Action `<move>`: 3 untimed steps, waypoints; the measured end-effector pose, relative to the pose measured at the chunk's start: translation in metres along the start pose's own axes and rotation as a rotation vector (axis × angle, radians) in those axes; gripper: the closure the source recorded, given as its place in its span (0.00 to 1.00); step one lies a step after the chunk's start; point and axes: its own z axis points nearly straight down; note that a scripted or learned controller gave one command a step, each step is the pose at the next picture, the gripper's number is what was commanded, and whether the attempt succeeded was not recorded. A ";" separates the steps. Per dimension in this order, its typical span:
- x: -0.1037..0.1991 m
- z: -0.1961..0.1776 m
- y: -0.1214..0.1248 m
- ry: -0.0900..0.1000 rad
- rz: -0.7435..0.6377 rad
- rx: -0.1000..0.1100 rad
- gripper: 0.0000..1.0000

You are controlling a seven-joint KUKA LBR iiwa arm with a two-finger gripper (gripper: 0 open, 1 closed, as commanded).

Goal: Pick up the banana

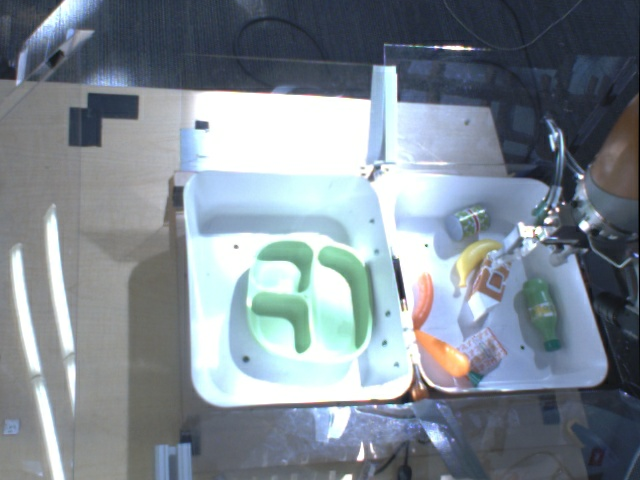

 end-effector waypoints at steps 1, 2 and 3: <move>0.010 0.125 0.006 0.002 0.423 -0.007 0.00; -0.014 0.127 0.070 -0.002 0.147 -0.002 0.00; 0.016 0.129 0.107 -0.002 0.127 0.024 0.00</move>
